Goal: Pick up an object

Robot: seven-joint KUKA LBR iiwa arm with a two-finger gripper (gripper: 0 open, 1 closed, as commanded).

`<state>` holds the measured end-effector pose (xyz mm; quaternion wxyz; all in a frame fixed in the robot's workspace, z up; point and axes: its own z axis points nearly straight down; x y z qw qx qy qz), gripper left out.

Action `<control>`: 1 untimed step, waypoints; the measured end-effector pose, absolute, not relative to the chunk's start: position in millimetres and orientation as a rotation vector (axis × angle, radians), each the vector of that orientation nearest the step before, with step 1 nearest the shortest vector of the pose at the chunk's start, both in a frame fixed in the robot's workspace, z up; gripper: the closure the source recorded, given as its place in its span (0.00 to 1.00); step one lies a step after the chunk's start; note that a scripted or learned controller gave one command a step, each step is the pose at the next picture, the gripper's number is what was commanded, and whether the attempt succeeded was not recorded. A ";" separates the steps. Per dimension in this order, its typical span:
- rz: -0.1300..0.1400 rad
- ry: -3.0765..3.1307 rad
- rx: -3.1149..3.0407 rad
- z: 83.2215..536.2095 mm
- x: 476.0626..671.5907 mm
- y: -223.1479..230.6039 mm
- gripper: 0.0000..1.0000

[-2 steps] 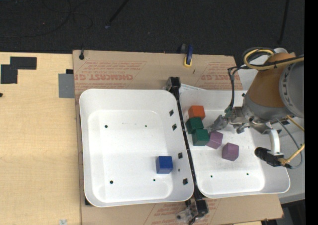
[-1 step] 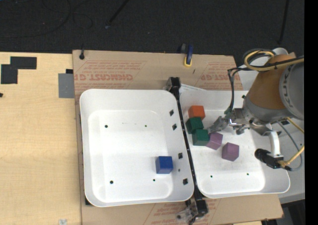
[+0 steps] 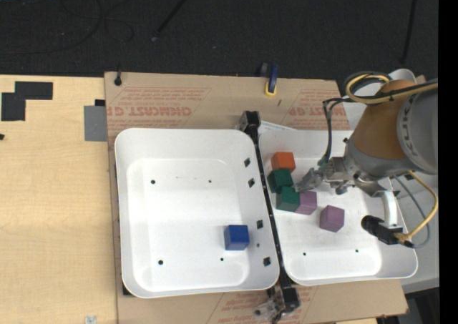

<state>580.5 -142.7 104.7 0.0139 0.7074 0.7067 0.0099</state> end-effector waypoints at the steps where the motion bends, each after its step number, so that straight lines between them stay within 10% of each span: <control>1: 0.015 2.212 2.205 95.3 575.7 -193.6 0.00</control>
